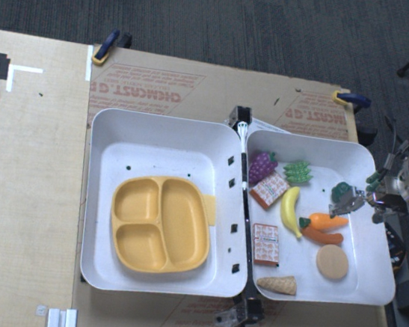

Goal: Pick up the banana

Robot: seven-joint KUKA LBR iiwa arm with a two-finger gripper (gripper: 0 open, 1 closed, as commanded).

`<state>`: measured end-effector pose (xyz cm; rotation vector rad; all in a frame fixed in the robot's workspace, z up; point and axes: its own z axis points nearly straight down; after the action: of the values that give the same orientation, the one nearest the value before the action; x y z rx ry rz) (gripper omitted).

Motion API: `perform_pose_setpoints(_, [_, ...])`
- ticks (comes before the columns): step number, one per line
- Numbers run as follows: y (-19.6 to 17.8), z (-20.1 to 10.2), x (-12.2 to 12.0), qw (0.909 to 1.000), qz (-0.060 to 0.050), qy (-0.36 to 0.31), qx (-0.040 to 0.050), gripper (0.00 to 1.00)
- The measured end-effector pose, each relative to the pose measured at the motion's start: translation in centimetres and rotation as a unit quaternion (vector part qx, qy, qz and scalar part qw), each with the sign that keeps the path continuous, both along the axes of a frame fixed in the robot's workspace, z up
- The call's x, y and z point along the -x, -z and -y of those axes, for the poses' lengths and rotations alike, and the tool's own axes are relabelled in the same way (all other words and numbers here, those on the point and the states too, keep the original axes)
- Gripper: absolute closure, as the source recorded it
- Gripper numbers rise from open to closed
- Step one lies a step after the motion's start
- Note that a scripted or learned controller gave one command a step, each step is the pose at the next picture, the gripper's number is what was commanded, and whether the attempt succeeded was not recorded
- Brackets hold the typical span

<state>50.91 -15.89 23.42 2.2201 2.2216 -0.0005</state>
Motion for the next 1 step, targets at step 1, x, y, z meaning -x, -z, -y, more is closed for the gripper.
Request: perform_pose_setpoints(1, [9.66,-6.18,-2.04,0.9973,-0.001,0.074,-0.0005,0.00])
